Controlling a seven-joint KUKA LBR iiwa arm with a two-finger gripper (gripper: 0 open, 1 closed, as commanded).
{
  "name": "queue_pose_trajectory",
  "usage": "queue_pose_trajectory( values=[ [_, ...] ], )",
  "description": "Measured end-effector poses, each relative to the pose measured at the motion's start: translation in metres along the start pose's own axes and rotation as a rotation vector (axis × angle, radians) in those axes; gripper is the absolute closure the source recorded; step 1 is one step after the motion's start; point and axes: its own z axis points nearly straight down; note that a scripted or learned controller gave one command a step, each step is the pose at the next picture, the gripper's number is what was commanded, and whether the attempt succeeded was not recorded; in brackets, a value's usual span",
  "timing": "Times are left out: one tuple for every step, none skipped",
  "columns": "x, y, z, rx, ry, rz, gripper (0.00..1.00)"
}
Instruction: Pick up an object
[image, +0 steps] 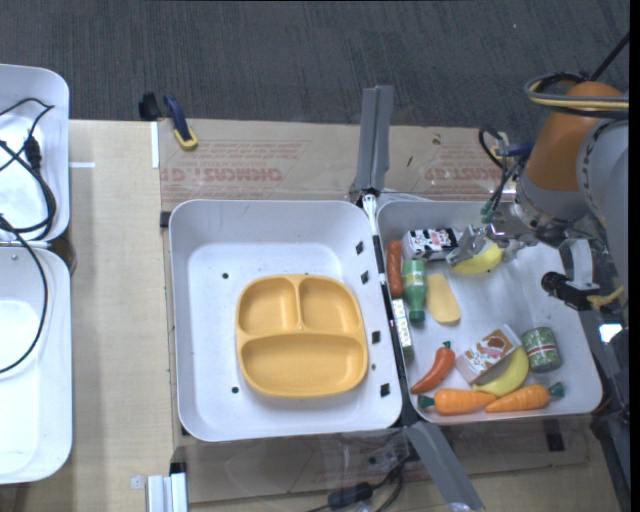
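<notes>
Carrots (490, 400) lie at the right bin's (585, 330) near edge, beside a banana (507, 372) and can (541, 349). Farther back, the pincer (478, 245) is down at a yellow fruit (478, 260); whether it grips, I cannot tell. Lifting remains, by my reckoning.

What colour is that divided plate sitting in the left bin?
Yellow-orange all over; the divided plate shows clearly in the camera view, lying in the left bin.

Even, bright overhead light fills my bench (110, 300), flat and diffuse. The white bins (200, 330) look a touch washed out, with soft shadows under their rims. Small items at the right bin's near edge are slightly soft; my arm (590, 150) blurs a little.
</notes>
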Motion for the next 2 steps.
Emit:
queue_pose_trajectory(
  values=[
    [0.0000,-0.0001,-0.0095,0.001,-0.002,-0.001,1.00],
    [-0.0001,0.0008,-0.0103,-0.003,-0.004,-0.001,0.00]
  ],
)
